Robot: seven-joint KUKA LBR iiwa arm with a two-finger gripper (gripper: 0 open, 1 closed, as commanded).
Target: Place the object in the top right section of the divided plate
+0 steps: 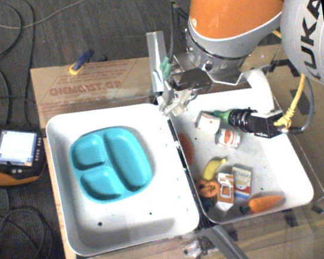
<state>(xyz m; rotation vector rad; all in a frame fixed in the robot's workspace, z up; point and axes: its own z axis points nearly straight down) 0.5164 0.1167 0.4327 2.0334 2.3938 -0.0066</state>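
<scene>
The divided plate (111, 162) is a bright turquoise tray with rounded corners, split into three sections: two smaller ones on its left side, one above the other, and one long section down its right side. It lies flat in the left bin (74, 229), roughly in the middle, with bare white floor all round it.

There are two white bins, side by side on the worktop (89, 85), their inner rims touching. The right bin (299, 181) holds the loose objects: one yellow banana (214, 167), one orange carrot (265, 203) near the lower rim, two small cartons (235, 184) standing together, one red and white can (228, 138), one white and red packet (207, 121), one orange pretzel-shaped piece (207, 188) and one red strip (186, 146) lying along the left wall. Which of these is the task's object cannot be told.

The arm (234, 6) leans in from the right over the top of the right bin, and its gripper (175, 97) hangs above the junction of the two bins at their upper rims. Whether the jaws are apart or together cannot be told. A black cylinder with a yellow cable (294, 103) lies over the right bin's upper part. A handheld control pad (10, 153) sits left of the worktop among black cables.
</scene>
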